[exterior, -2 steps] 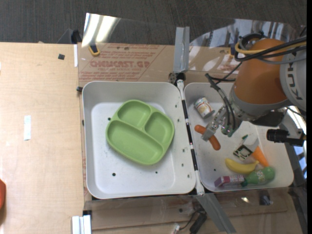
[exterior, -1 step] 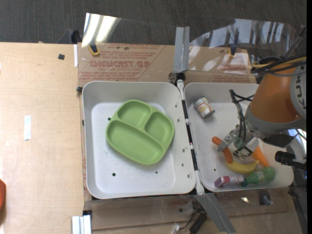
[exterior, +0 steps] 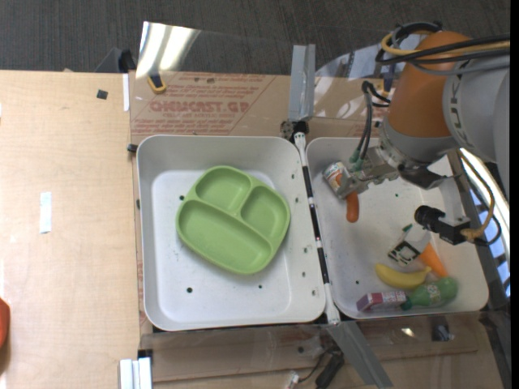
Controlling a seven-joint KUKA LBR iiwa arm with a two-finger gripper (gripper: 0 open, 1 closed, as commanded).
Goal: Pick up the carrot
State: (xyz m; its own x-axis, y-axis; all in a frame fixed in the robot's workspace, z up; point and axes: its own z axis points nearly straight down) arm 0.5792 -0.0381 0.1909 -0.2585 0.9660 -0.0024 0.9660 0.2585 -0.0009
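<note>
- My end effector (exterior: 350,186) hangs over the upper left part of the right bin (exterior: 478,298), close to that bin's left wall, with my grey arm and its orange band (exterior: 422,87) reaching in from the upper right of the frame.
- A small orange carrot (exterior: 352,209) hangs upright directly beneath my end effector, its top tucked up between the fingers; I am pinching the carrot at its upper end.
- The carrot's lower tip points down toward the white floor of the right bin; I cannot tell whether it is touching the floor or lifted off it.
- Just to the upper left of the carrot, beside my end effector, sits a small whitish, crumpled-looking object (exterior: 335,173) with a reddish patch; I cannot tell what it is.
- In the lower right corner of the right bin lie a yellow banana (exterior: 401,276), a green toy vegetable (exterior: 434,293), a pinkish packet (exterior: 381,301) and an orange wedge-shaped piece (exterior: 432,258), all well apart from the carrot.
- A small black-and-white item (exterior: 403,252) rests just above the banana.
- The left bin (exterior: 162,298) holds a green divided plate (exterior: 233,219), lying near its middle.
- Both bins sit side by side on the desk (exterior: 65,177), which shows as pale wood in the left part of the frame.
</note>
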